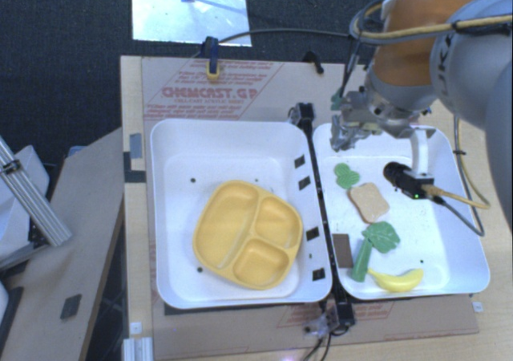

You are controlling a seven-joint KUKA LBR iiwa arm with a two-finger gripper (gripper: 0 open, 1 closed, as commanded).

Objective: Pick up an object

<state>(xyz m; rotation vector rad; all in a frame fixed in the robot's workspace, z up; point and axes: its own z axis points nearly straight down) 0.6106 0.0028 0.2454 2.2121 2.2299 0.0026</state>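
Note:
My gripper [343,139] hangs over the back left part of the right bin [449,227], just above and behind a small green round piece [346,176]. In front of that piece lies a tan bread slice [369,202]. Further forward a green broccoli-shaped toy [375,245] stretches toward the front, and a yellow banana [394,279] lies by the front wall. A brown block [342,250] rests against the bin's left wall. Nothing shows between the fingers.
The left bin [184,159] holds a yellow divided plate [248,233]. A black divider with clips [314,191] runs between the two bins. Cardboard [216,87] lies under both bins, with a blue-and-yellow clamp [212,57] at its back edge.

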